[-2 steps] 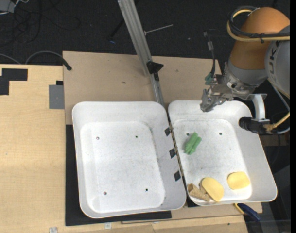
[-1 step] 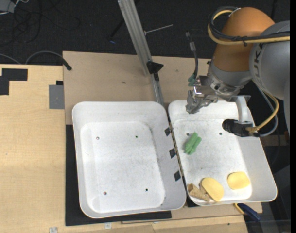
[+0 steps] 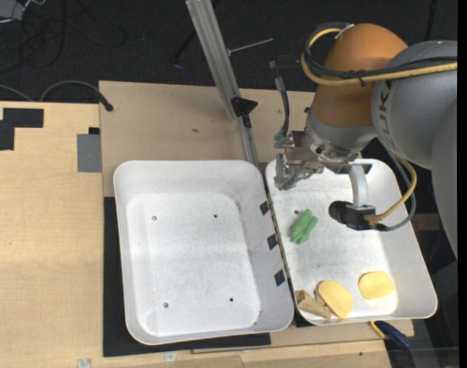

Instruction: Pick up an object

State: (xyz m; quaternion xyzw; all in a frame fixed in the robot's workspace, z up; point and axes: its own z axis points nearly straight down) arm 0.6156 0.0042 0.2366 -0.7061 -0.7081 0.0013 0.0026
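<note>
In the right bin [image 3: 413, 282], a green object [image 3: 303, 226] lies near the left wall. Two yellow pieces rest toward the front: one oval [image 3: 335, 297] and one rounder [image 3: 376, 284]. A small tan piece [image 3: 313, 305] sits at the front left corner beside the oval one. My gripper [image 3: 287, 176] hangs over the bin's back left corner, above and slightly behind the green object. Nothing shows between its fingers.
The left bin [image 3: 141, 182] stands beside the right one, with black clips [image 3: 272, 241] along the shared wall. A slanted metal rail [image 3: 218, 60] rises behind the bins. A black cable fitting [image 3: 350, 213] hangs from the arm over the right bin.
</note>
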